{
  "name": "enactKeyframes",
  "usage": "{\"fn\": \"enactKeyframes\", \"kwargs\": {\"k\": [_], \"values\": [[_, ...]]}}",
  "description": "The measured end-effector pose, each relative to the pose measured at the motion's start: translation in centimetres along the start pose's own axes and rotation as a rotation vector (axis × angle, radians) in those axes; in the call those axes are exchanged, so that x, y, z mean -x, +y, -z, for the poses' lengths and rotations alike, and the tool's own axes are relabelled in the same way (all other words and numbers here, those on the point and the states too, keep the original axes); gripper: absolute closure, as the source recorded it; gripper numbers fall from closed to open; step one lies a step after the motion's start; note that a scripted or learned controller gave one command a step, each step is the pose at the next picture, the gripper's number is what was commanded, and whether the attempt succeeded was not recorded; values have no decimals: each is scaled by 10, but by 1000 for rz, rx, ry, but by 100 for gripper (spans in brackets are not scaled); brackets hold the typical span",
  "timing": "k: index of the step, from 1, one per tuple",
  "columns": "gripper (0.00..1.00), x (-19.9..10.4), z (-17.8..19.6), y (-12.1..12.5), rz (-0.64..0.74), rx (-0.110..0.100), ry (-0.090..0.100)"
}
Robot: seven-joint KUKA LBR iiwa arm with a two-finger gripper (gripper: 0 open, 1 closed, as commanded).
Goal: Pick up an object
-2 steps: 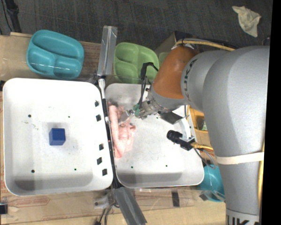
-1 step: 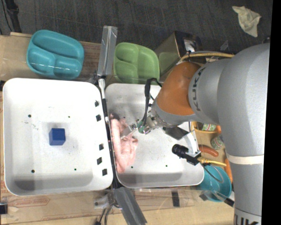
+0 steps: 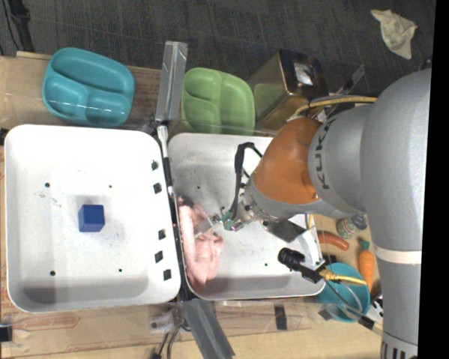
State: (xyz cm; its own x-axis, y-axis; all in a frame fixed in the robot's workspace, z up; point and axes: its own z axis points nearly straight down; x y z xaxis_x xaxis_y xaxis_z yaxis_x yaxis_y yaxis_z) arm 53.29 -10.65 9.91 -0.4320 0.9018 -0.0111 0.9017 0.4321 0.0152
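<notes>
A small blue cube (image 3: 92,217) sits flat at the middle of the left white bin, while a soft, pale pink, elongated object (image 3: 198,249) lies lengthwise against the right bin's left wall.

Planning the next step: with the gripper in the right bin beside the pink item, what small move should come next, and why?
Probably shift the gripper slightly toward the pink object and lower it: the object lies along the right bin's left wall, just beside the tip, not between the fingers.

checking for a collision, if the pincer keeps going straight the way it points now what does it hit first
Probably the pink object lying along the right bin's left side; the pincer points down-left at it. Depth is unclear, so the bin floor might come first.
</notes>
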Motion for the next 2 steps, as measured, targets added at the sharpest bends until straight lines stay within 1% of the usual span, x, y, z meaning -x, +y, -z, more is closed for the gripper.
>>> {"fn": "enactKeyframes", "kwargs": {"k": [1,2], "values": [[0,-5,0,-4,-21,1,-3],[100,-7,11,-2,-14,1,3]]}}
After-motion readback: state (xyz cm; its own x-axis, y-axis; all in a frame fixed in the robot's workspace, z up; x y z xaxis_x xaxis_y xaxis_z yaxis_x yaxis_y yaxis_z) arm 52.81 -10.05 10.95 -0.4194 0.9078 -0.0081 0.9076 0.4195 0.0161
